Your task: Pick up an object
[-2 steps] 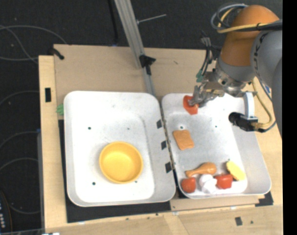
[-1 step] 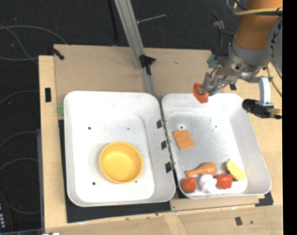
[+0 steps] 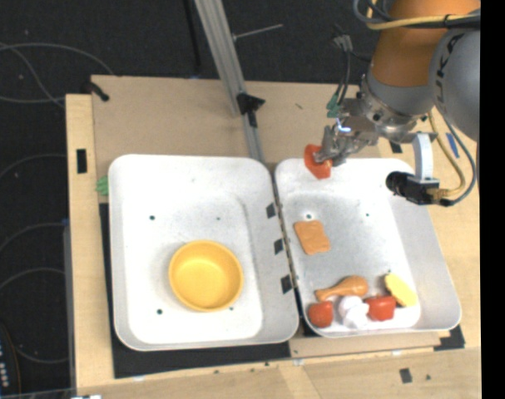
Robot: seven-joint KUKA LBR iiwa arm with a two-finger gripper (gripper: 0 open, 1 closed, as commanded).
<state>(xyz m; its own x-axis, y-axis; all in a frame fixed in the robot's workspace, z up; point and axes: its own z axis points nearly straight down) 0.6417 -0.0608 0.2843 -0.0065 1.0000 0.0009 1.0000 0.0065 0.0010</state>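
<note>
Item, arm at work: gripper (image 3: pixel 327 155) raised over the far rim of the right bin (image 3: pixel 418 248), jaws clamped on a small red-orange object (image 3: pixel 318 163), which hangs at and just below the fingertips, clear of the bin floor by the look of it. Step in hand, as judged: the lift. Done well, the jaws would stay pressed on the piece and the rise would run straight and slow, since the hold seems to sit near the object's upper edge and a sideways jerk could shake it loose. Right bin, contents, all on the side of the jaws nearer the camera: a flat orange cracker-like piece (image 3: pixel 312 238) a little way off; well apart, huddled at the near wall, a brown drumstick shape (image 3: pixel 344 288), a yellow piece (image 3: pixel 400 289), two red pieces (image 3: pixel 321 312) and (image 3: pixel 382 307), with a white item (image 3: pixel 350 312) between the two. Left bin (image 3: pixel 144 189), lying to the camera's left of the jaws, contents: one yellow bowl (image 3: pixel 205 274), upright, well apart from the gripper
</note>
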